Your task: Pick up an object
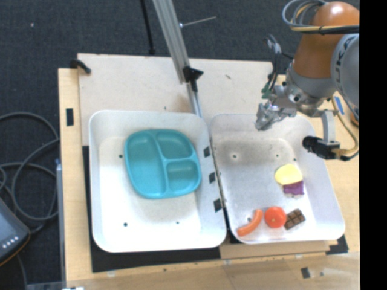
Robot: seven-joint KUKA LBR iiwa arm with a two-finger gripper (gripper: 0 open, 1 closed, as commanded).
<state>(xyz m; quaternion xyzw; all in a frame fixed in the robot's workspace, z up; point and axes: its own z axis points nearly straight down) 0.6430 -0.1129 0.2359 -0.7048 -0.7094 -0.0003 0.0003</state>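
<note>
Small toy foods (pixel 289 174), right bin (pixel 242 135)

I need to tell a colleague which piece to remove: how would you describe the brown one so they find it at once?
Start at the right-hand white bin and go to its near corner on the right. A row of small items lies there; the brown block is the rightmost, beside the round red-orange piece. It alone is dark brown and ridged like chocolate.

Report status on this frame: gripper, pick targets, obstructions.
Gripper over right bin's far edge, nothing between fingers. Yellow piece, purple piece, tomato, untouched near front. Path looks unobstructed.
</note>
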